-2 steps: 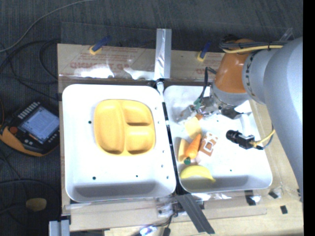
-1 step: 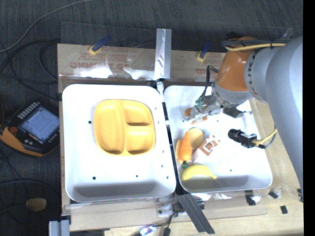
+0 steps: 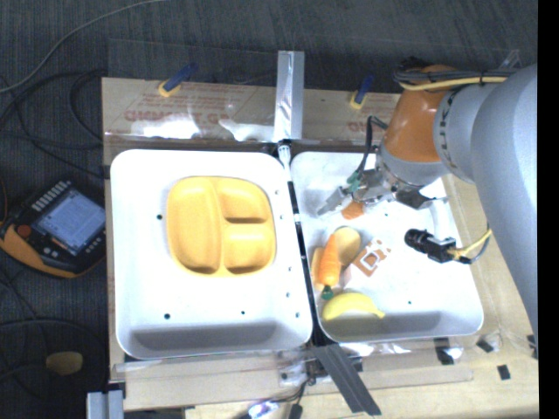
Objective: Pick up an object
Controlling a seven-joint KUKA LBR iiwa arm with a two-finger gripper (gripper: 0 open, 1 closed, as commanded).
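My gripper [image 3: 347, 199] reaches down into the upper part of the right bin [image 3: 454, 308], just under the orange wrist band. A small orange piece [image 3: 353, 209] lies right at its tip; whether it is held is unclear. Below it, a long orange carrot-like object [image 3: 329, 262] leans against a pale yellow rounded piece [image 3: 347, 239]. A yellow lemon-like fruit [image 3: 351, 305] lies near the bin's front wall. A small white and orange block [image 3: 374, 258] sits to the right of the carrot.
The left bin [image 3: 140, 321] holds a yellow divided tray [image 3: 220, 225]. A black plug on a cable [image 3: 428, 243] hangs over the right bin's right side. The divider between the bins [image 3: 300, 234] runs close to the carrot. A handheld controller [image 3: 61, 225] lies off the bench at left.
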